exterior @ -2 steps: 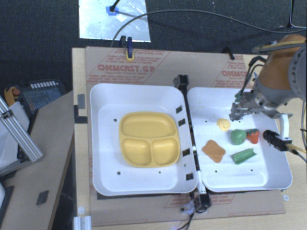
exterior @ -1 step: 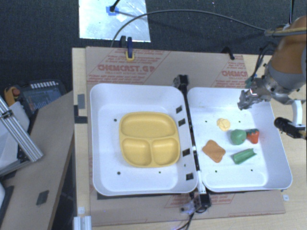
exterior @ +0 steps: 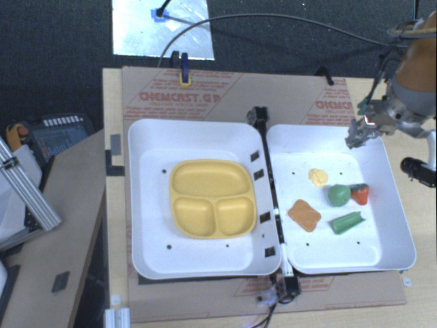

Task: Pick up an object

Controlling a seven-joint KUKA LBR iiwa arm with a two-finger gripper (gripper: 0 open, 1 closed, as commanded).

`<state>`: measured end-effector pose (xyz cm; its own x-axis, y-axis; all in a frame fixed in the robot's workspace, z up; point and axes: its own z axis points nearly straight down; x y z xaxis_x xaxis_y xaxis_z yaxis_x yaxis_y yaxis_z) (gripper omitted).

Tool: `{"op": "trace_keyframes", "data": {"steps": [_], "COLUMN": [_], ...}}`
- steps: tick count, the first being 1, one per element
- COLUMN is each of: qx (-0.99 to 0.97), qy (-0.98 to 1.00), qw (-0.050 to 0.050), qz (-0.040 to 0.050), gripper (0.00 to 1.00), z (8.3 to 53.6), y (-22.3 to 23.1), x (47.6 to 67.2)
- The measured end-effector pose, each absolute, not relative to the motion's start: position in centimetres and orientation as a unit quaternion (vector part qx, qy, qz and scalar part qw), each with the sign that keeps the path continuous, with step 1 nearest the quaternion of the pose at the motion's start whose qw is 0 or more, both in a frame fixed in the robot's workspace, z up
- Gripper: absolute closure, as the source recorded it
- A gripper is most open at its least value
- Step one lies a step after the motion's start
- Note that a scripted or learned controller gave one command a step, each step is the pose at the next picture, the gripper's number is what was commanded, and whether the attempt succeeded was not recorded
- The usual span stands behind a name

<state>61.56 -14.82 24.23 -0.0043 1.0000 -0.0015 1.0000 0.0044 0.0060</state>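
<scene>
The yellow divided tray (exterior: 210, 198) is the landmark here. Well to its left, off the counter's (exterior: 116, 183) edge, lie a grey aluminium bar (exterior: 27, 186) and a dark device with a keypad (exterior: 53, 137). Up and to the left of the tray, on the dark floor, is a shiny silver sheet (exterior: 162, 18) with a bit of blue tape.

The tray itself sits near the middle of the left white bin (exterior: 147, 183), with one long compartment on its far side and two smaller ones nearer the camera. Just right of the tray runs the seam where the two bins meet, held with black clips (exterior: 263, 176).

Right of the tray, across that seam, the right white bin (exterior: 389, 251) holds five small things. Closest to the tray is an orange-brown flat piece (exterior: 304, 215). Farther right and a little higher lies a pale yellow piece (exterior: 317, 177). Right again, level with the tray's middle, a round green piece (exterior: 339, 195) touches a red-orange piece (exterior: 361, 195). Below those two, a long green piece (exterior: 346, 222) lies at a slant.

Far to the tray's upper right, the claw (exterior: 356, 137) hangs over the right bin's far corner, apart from all five pieces. Whether it is open or closed cannot be told. The grey arm with its orange band (exterior: 416, 74) rises behind it.
</scene>
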Motion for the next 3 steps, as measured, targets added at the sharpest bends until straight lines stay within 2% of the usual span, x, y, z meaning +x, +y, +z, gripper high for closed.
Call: {"op": "trace_keyframes", "data": {"steps": [2,3], "qx": [0.704,0.704], "qy": [0.710,0.710], "qw": [-0.001,-0.001], "qz": [0.0009,0.0008], "gripper": [1.00,1.00], "z": [22.0,21.8], "y": [-4.9,-0.1], "x": [58.6,58.0]}}
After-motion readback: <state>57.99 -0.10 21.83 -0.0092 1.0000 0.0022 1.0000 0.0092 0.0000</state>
